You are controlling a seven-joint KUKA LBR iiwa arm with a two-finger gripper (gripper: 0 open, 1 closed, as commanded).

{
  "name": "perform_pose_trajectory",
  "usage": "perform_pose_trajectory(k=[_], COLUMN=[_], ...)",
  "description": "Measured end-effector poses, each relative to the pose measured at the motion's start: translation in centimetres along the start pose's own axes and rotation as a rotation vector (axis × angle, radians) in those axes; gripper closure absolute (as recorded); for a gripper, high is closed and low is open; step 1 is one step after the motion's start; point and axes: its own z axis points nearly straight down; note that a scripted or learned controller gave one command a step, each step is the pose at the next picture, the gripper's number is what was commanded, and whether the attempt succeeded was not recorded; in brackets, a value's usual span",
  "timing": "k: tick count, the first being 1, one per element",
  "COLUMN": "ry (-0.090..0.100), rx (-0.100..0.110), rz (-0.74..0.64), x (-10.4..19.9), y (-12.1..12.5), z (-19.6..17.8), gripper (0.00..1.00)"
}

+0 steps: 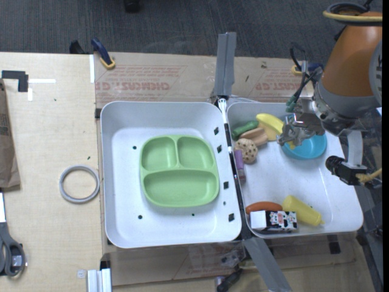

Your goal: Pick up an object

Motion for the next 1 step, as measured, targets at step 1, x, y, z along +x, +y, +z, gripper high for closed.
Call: perform_pose_trajectory(k=[1], ry=[0.000], rx=[0.001], rz=[0.020], x=[0.67], y=[1.01], z=[-0.10], gripper=[1.00])
